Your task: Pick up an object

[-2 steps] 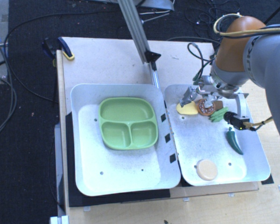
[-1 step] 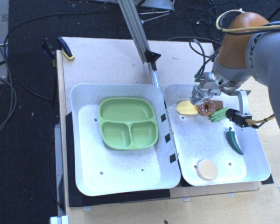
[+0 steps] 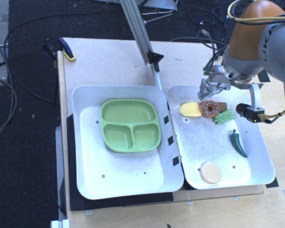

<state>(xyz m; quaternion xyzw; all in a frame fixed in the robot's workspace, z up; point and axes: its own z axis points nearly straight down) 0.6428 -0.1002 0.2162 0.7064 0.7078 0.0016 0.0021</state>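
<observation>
Beige disc (image 3: 210, 172) nearest; green pepper (image 3: 238, 143) points up-left (long axis diagonal); gripper (image 3: 208, 92) state unclear.

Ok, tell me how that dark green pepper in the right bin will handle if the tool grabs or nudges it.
The green pepper is narrow and tapers to a point, so fingers may slip toward the thin end. Its rounded body could roll or pivot if nudged. It looks like a small toy, so probably light and stiff. It lies apart from the donut, leaving room.
</observation>
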